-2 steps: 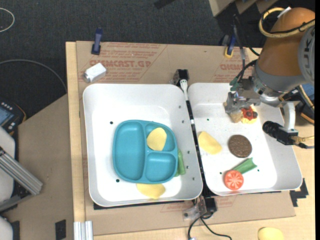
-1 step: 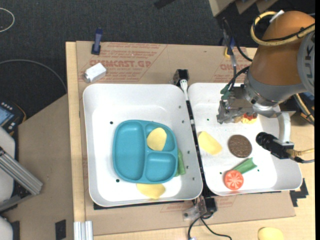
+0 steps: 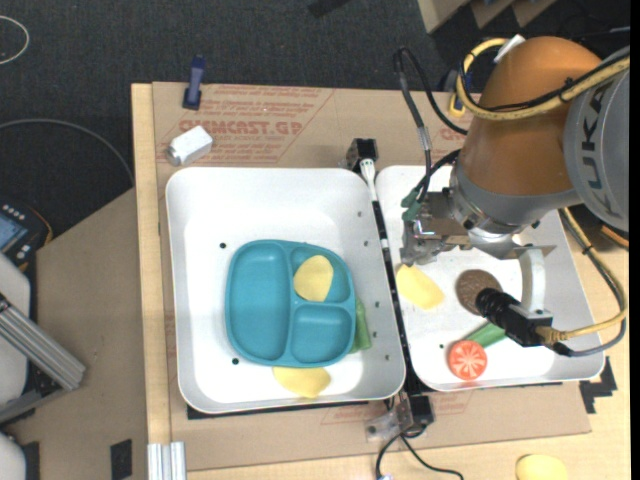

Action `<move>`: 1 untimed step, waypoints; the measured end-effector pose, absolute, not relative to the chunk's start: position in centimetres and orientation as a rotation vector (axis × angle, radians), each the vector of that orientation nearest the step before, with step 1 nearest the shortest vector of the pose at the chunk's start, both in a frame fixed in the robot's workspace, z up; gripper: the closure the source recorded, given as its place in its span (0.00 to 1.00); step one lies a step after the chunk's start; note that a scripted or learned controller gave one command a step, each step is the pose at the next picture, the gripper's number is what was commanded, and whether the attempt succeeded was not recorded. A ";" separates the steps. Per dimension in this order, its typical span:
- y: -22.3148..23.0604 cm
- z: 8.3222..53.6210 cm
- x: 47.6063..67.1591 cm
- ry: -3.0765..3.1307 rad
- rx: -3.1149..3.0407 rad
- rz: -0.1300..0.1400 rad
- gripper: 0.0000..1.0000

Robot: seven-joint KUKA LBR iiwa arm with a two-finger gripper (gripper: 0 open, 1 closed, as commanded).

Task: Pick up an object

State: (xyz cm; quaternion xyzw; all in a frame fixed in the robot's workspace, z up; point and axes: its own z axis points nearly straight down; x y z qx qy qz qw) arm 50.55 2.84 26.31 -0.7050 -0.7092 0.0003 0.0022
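1. Camera view, arm: the arm (image 3: 530,118) reaches over the right bin (image 3: 435,343). Its end effector (image 3: 418,250) hangs above that bin's left edge, about midway along it. Whether it is released or clenched cannot be told, and nothing is seen grasped in it.
2. Right bin: a yellow slice (image 3: 421,288) lies by the bin's left edge, just below the end effector, and may touch it. A brown disc (image 3: 470,285) lies near the slice toward the bin's middle. A red round (image 3: 467,360) sits near the front edge, with a green bit (image 3: 489,334) just beside it.
3. Left bin (image 3: 200,218): a teal tray (image 3: 265,303) with three compartments lies in the middle. A yellow chip (image 3: 313,278) rests in the tray's far-right compartment. A second chip (image 3: 301,379) lies against the tray's front rim, near the bin's front edge. A green strip (image 3: 361,330) shows along the tray's right side.
4. Desk (image 3: 260,118): a white block (image 3: 190,145) lies near the far-left corner, just beyond the left bin. A blue clip (image 3: 194,83) sits at the far edge.
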 end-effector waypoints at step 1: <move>6.3 28.3 47.8 -2.225 -2.215 0.000 1.00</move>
